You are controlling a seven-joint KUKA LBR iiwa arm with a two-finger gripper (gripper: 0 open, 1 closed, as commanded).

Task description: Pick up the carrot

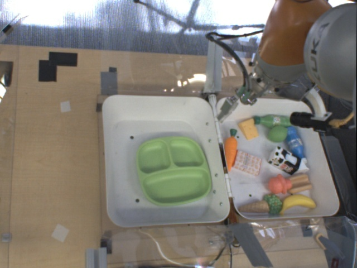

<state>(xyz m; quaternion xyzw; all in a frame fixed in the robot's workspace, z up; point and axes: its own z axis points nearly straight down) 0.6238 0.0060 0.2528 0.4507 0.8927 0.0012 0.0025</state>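
arm: the grey arm with its orange band reaches in from the right and hangs over the far edge of the right bin.
gripper: the gripper sits at the far left corner of the right bin, above the divider between the two bins; whether it is open or closed cannot be told from this view, and nothing is seen held in it.
carrot: the carrot lies in the right bin against its left wall, green top pointing away from the camera, orange tip toward it; it rests just below the gripper and apart from it.
near the carrot: a pink checked cracker lies just beside it on the right, and a yellow cheese wedge sits a little farther back.
other items in right bin: a green bottle, a blue bottle, a black and white cow toy, a pink ice cream cone, a banana and a piece of broccoli.
left bin: the left bin holds a green divided plate.
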